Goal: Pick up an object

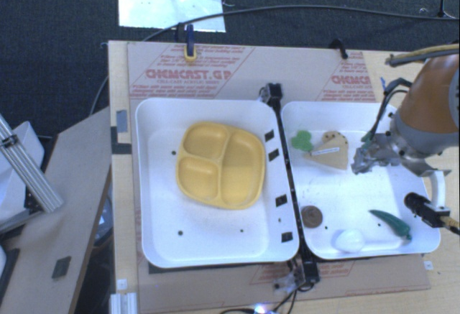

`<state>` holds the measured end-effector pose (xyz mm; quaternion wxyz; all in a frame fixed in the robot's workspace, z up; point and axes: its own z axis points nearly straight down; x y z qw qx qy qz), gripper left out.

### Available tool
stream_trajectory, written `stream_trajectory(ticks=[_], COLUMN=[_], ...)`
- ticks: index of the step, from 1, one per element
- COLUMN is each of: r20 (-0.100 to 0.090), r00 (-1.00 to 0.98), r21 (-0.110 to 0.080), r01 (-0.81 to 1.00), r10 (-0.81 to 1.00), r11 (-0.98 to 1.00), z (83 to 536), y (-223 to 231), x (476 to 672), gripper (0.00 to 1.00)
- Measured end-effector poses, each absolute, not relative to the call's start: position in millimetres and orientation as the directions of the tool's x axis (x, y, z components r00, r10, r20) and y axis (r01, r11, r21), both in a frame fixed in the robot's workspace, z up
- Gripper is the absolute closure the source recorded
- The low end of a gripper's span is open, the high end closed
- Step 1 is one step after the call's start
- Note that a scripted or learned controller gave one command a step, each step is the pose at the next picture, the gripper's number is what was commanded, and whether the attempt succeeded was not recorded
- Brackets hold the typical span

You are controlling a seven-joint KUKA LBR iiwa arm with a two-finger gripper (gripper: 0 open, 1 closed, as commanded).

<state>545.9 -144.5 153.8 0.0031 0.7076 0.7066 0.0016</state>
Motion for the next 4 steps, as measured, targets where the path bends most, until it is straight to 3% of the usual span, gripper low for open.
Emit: stream_trajectory(ticks=[2, 4], r20=[-0.002, 0.001], r00=[-0.005, -0.01], r21=[0.009, 0.002], r01=[1.0, 1.0], r10=[1.0, 1.0], r11=[0.006, 0.01], z=[267.1, 268.3], y=[-130.4, -23.3], x=[558.5, 561.5], gripper=[1.0, 1.0])
